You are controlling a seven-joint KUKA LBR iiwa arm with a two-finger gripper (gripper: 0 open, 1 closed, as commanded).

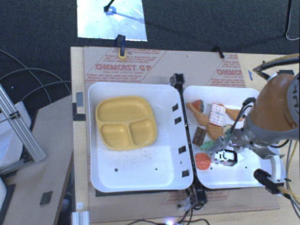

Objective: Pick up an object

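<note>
The cardboard-covered worktop (140,62) is ringed by dark carpet (37,27). The hand (224,145) is lowered among right-bin (243,175) items; its grip cannot be told.

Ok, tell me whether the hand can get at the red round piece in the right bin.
Probably yes: the red round piece lies uncovered on the bin floor, just left of the hand, nothing on top.

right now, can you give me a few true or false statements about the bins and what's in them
1. The yellow tray lies in the left bin. True.
2. The red disc sits in the left bin. False: it lies in the right bin.
3. The gripper is over the right bin. True.
4. The yellow tray has one compartment. False: it has three.
5. The brown block lies in the right bin, above the red disc in the view. True.
</note>
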